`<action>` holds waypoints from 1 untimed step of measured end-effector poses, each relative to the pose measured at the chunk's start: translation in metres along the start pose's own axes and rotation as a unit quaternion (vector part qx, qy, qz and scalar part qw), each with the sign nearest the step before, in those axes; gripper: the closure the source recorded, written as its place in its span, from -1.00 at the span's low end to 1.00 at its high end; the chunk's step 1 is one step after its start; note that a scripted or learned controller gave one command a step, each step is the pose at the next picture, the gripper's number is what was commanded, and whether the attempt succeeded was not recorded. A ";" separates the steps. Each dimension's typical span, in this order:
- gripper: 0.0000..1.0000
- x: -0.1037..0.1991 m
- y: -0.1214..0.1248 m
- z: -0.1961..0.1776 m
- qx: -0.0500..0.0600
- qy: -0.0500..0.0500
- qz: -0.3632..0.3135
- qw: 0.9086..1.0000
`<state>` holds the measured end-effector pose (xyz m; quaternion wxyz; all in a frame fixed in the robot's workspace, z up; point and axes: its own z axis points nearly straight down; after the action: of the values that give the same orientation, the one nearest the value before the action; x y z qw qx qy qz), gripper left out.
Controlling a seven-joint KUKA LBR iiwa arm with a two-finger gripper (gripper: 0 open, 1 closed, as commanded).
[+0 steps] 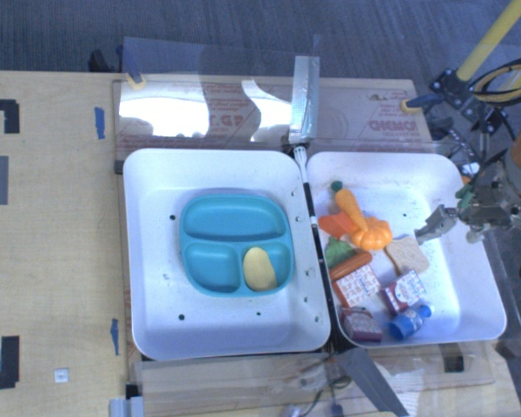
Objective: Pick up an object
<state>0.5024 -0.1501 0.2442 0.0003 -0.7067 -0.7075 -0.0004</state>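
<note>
The pick looks unstarted: the claw, whose opening I cannot tell, hangs just right of the tan square sponge-like block, nothing visibly held.

One fixed view, mounted above the surface, looking down at a slant. Far enough back to take in both white bins whole: the left bin and the right bin sit side by side across mid-frame, with bare surface well to the left and dark floor along the top. The claw enters from the frame's right, over the right bin's far-right part; the left bin lies well left of the claw. Objects beside the claw read clearly; fine detail on small labels is not legible.
</note>
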 end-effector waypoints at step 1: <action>-1.00 0.053 0.029 0.078 0.004 0.001 0.039 0.999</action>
<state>0.5314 -0.0972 0.1660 0.0033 -0.7340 -0.6791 0.0017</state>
